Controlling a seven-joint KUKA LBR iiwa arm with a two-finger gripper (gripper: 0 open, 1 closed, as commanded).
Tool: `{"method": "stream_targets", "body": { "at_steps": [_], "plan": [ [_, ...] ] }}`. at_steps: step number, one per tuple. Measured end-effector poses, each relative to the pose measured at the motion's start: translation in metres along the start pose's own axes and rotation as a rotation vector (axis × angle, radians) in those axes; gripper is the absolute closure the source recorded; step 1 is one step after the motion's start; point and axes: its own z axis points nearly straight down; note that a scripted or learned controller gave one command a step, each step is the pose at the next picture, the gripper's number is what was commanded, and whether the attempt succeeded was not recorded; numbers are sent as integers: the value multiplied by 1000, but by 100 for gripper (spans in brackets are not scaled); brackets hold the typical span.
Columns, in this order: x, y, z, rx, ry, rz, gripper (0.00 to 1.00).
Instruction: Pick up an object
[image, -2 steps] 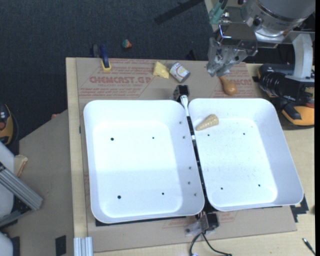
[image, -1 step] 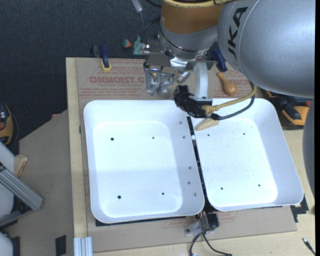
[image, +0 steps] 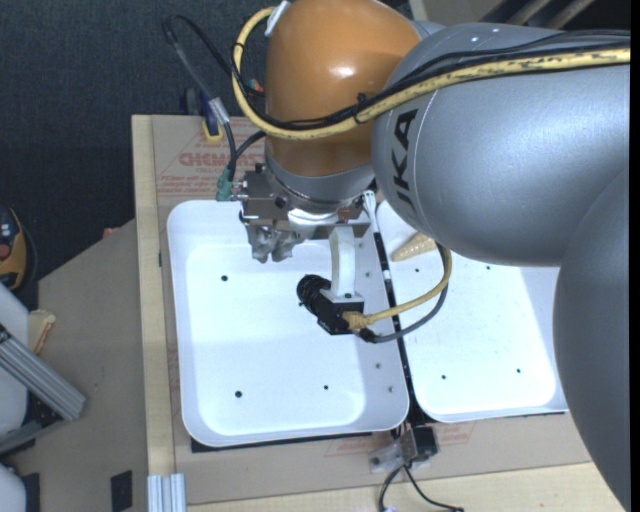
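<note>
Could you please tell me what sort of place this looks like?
Probably a robotics lab bench: a grey and orange robot arm over two shallow white plastic bins on a pale wooden board.

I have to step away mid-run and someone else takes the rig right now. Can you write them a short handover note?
Hand: over the far part of the left bin; whether it is open or shut cannot be told from this angle.
Things: a pale tan piece peeks out from under the arm at the far left corner of the right bin; what it is cannot be told.
Done: no object is seen in the hand, so count nothing as picked.
Left: probably move to an object, grasp it and lift it.
</note>
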Motion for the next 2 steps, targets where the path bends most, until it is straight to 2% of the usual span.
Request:
{"method": "stream_targets", "body": {
  "at_steps": [1,2],
  "plan": [
    [-2,-58,-65,-17,6,2,100],
    [-2,-56,-72,-15,3,4,100]
  ]
}}
